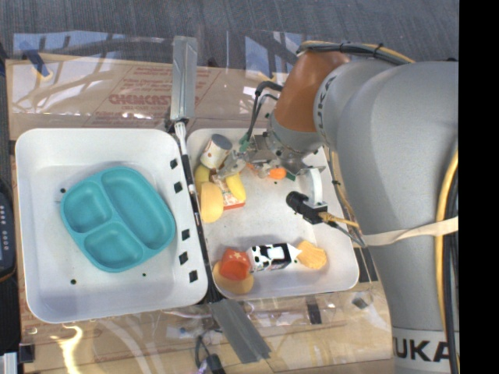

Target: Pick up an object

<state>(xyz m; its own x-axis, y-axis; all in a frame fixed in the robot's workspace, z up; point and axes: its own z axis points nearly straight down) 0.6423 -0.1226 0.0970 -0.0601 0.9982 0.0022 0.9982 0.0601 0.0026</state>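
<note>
- From the overhead camera you see the gripper (pixel 261 160) low over the far end of the right bin (pixel 265 209); you cannot tell how its jaws stand.
- The yellow banana (pixel 210 199) lies just left of it, near the dividing wall, long axis running far to near.
- An orange piece (pixel 277 173) sits beside the gripper.

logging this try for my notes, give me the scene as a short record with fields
left bin: holds a teal divided plate
right bin: holds the loose items
items at near edge: red tomato-like toy, black and white cow toy, orange piece
items at far left: yellow banana-like toy, small grey can
arm: reaches in from the right, over the far part of the right bin
hand: low over the far part of the right bin, fingers not readable
</note>
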